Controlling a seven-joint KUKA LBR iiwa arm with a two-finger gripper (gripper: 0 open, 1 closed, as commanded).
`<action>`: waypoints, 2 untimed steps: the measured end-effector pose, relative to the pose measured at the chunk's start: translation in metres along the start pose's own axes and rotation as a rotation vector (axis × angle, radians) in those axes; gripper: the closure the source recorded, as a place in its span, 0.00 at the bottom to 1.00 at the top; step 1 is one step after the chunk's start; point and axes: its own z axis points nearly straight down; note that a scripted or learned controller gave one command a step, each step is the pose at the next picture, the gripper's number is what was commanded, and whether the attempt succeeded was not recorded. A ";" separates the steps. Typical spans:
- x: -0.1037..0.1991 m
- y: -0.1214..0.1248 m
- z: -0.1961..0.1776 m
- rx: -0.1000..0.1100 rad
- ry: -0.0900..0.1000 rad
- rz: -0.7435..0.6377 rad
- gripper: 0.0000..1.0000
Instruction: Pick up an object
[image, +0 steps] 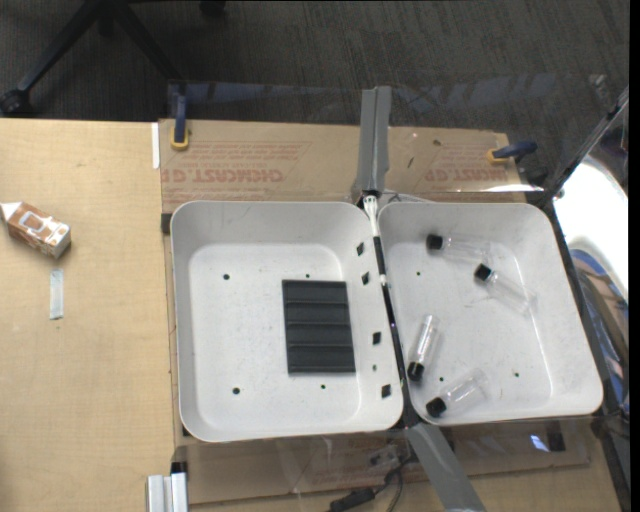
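A black ribbed rectangular block (319, 326) lies flat in the middle of the left white bin (200, 400). Several clear vials with black caps lie scattered in the right white bin (560, 330). One vial (452, 244) rests near the back, and another (500, 285) lies just right of it. A third vial (423, 342) lies close to the bin's left wall. Another vial (458, 393) sits near the front edge.
A small orange and white box (38, 230) and a pale strip (56, 296) lie on the wooden bench to the left. Brown cardboard (260, 165) lies behind the bins, held by clamps (180, 128). A grey metal post (374, 140) stands between the bins at the back.
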 end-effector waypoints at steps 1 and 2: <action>-0.002 0.000 -0.009 0.000 -0.004 0.000 1.00; -0.002 0.000 -0.009 0.000 -0.004 0.001 0.00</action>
